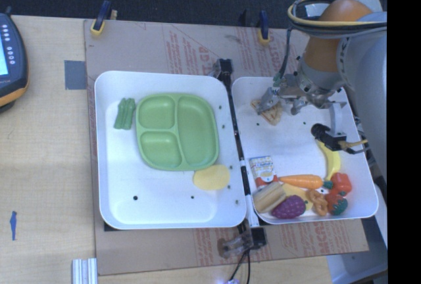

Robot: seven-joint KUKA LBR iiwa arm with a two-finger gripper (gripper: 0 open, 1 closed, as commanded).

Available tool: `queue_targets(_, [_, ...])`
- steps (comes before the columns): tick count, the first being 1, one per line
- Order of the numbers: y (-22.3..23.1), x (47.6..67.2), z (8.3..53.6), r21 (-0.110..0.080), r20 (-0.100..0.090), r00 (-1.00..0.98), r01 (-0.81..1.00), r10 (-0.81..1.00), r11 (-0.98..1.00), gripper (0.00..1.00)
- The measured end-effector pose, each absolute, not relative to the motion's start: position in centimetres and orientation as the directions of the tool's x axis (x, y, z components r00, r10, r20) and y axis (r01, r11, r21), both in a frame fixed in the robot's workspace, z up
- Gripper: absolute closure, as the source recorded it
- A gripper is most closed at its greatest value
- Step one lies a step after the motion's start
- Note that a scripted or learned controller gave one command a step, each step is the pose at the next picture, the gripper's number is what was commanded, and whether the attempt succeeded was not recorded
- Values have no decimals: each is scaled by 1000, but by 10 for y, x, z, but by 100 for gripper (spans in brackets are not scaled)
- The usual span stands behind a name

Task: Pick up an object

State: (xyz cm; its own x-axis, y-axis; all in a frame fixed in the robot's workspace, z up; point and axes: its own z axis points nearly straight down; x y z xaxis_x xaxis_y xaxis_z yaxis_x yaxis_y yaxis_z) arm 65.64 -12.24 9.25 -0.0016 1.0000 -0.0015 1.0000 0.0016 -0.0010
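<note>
Grey arm with the orange band comes in from the right of my view, gripper (275,101) down in the upper-left part of the right bin (297,144), right over a small tan toast-like piece (271,116). I can't tell how the gripper stands or whether it has hold of that piece; the wrist hardware blocks it from this slant. Rest of the right bin's load sits along its lower edge: a small white carton (262,168), an orange carrot (301,181), purple grapes (289,207), a tan bread-like block (268,196), a cluster of red and orange pieces (331,196) at the lower right corner. Yellow banana (331,159) lies near the right wall, above that cluster. Left bin (112,144) holds a green divided plate (176,130), a green bean pod (124,113) just left of the plate, and a pale yellow chip-like piece (211,177) touching the plate's lower right corner. Both bins sit side by side on cardboard (164,46).
</note>
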Motion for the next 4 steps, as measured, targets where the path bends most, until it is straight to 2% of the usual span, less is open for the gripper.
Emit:
queue_targets(1, [-128,657,93,0,-2,-3,1000,1000,3,0])
queue_targets(3, [-107,656,92,-5,0,-5,1000,1000,5,0])
queue_targets(4, [-135,656,93,-1,-2,-1,1000,1000,1,0])
